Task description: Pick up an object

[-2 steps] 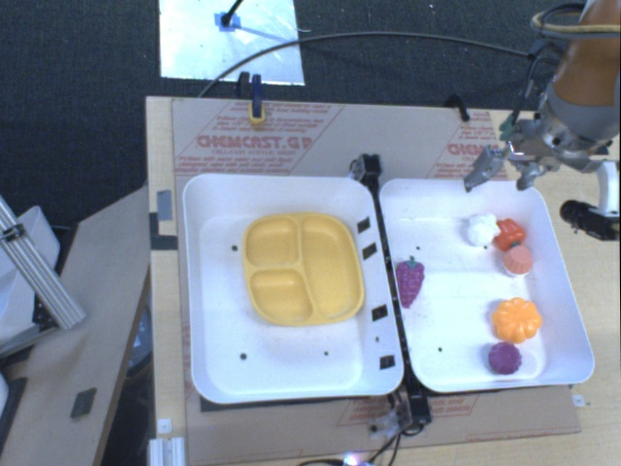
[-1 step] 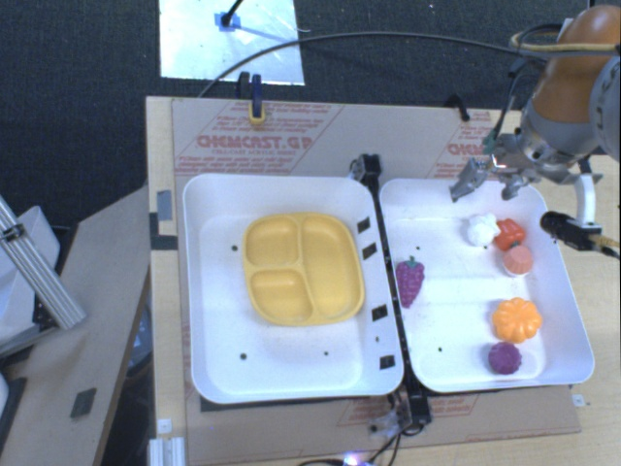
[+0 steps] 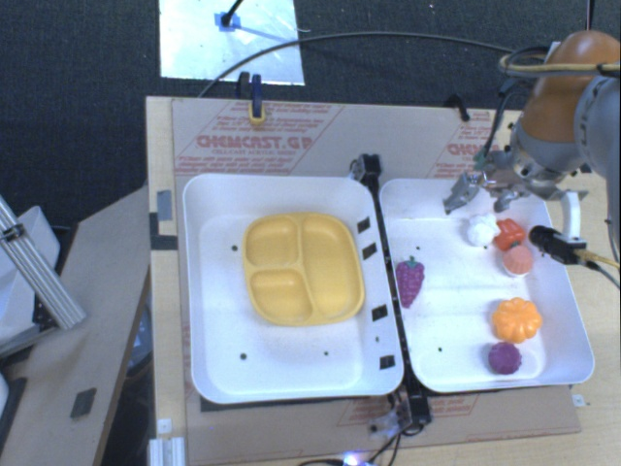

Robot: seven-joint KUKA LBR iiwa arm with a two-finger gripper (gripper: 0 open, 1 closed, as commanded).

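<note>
Tool (image 3: 482,193) spread open over the right bin's (image 3: 441,377) far end — we see it just beside a white object (image 3: 480,230), grasping nothing.

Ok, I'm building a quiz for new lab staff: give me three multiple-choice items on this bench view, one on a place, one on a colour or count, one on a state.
1. Where does the yellow divided tray lie?
A. left bin
B. right bin
C. on the cardboard outside the bins

2. What colour is the grape bunch toy beside the divider?
A. green
B. purple
C. white

3. Where is the end effector?
A. above the yellow tray
B. over the far end of the right bin, near the white object
C. outside both bins, over the dark floor

Answers:
1 A: the tray sits in the left bin.
2 B: it is purple with a green stem.
3 B: it hangs just beyond the white object.
</note>
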